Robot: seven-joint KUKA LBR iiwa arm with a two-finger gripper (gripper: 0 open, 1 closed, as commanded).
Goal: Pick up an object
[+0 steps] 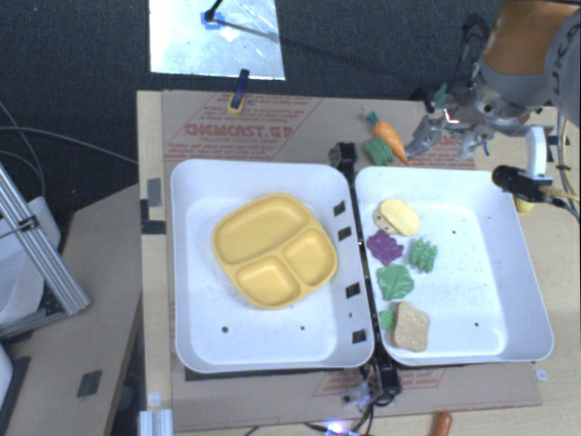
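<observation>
Arm [531, 25] cut off at top right edge, gripper [449, 134] fingers blurred, orange object [440, 422] cropped at bottom edge

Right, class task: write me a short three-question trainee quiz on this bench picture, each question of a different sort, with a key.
1. True or false: the yellow divided tray lies in the left bin.
2. Which item lies nearest the front edge of the right bin?
A. toy bread slice
B. purple toy grapes
C. yellow toy bun
3. Fill in: the toy carrot lies outside the bins, on the ____ behind them.

Key
1. True.
2. A.
3. Cardboard; the gripper hovers just right of the carrot, above the right bin's back rim.
</observation>
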